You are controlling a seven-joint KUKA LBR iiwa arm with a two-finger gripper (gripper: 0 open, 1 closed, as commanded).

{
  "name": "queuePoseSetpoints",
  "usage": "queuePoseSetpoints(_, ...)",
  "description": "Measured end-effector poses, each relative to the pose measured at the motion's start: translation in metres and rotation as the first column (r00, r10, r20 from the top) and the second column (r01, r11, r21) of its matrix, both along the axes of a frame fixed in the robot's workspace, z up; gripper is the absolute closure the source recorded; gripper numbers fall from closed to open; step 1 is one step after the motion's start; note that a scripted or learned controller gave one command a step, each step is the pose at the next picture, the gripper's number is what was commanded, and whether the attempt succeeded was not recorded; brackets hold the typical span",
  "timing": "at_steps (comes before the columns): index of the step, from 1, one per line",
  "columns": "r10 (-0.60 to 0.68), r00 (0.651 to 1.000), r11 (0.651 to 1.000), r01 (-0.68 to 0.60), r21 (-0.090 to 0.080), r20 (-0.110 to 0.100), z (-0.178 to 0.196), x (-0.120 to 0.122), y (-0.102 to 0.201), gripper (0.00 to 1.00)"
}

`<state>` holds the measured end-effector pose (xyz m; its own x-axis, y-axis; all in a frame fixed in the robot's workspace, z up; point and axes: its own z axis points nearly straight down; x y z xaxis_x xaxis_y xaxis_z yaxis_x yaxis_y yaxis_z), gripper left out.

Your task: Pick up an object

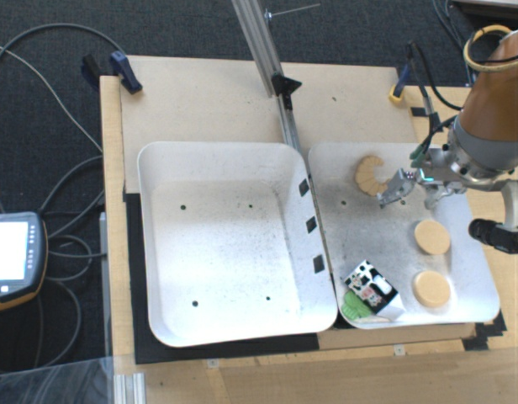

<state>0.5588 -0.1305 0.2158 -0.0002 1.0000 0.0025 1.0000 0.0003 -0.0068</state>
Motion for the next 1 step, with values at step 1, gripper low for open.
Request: queuePoseSetpoints(1,0.0,1.0,1.0,0.0,-0.001,0.006,0.0028,0.0011,0.0,0.0)
